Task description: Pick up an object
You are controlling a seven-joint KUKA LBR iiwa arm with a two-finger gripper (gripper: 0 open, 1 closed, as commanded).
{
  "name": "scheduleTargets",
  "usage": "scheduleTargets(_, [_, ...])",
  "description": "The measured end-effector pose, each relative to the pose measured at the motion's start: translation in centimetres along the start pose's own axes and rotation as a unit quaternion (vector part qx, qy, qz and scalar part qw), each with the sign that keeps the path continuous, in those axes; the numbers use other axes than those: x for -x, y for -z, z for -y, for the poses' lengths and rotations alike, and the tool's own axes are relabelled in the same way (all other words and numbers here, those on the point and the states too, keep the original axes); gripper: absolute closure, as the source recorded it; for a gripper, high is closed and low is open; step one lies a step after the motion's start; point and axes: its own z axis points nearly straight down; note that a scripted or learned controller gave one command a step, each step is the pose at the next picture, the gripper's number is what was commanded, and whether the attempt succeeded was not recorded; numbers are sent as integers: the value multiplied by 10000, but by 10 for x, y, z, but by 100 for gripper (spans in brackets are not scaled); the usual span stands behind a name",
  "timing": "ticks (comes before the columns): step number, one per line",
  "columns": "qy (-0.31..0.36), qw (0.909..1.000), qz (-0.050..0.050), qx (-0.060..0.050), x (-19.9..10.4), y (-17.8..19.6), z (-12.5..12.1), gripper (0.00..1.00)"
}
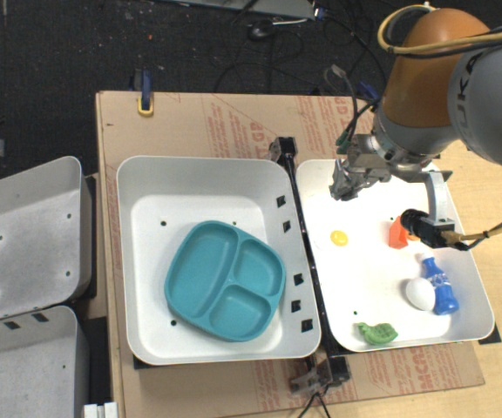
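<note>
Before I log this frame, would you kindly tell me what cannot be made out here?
- Gripper, camera view: too dark and small over the right bin to judge its state or whether it holds anything.
- Orange object: partly covered by a black fitting; shape unclear.
- White object and blue object: overlap, so touching or apart is unclear.
- Green object: too small to identify.

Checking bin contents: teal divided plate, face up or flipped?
Face up. The teal divided plate lies flat in the left bin, its three compartments showing, all empty.

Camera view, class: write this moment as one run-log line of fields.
arm: over right bin | gripper: above far-left corner, holding nothing | nearest item: yellow piece | left bin: teal divided tray | pick: not yet done
</note>
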Motion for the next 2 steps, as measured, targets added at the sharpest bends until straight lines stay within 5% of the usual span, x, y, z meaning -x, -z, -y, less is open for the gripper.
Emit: scheduleTargets(2, [-1, 10000, 4, -13, -106, 2, 25, 100])
